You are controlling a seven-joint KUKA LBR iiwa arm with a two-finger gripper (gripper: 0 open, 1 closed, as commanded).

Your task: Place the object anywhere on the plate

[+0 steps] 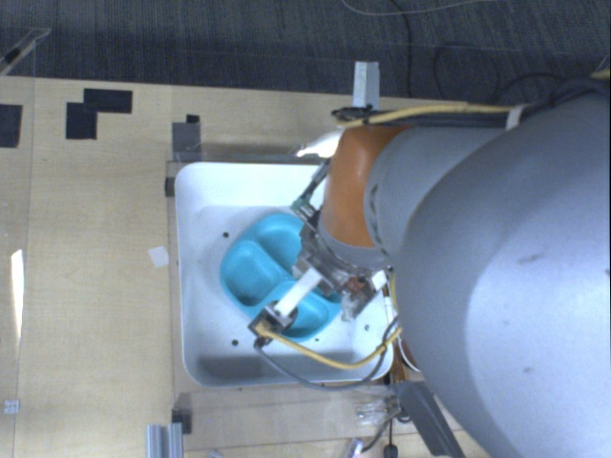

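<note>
Because I cannot tell if my claw (334,284) grips anything, an offset release could land beside the plate (250,267).

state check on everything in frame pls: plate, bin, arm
blue plate: right side up, flat on the bin floor, right part hidden under the arm.
white bin: holds the plate; its right side is covered by the arm.
arm: extends over the bin, wrist above the plate's right part.
</note>
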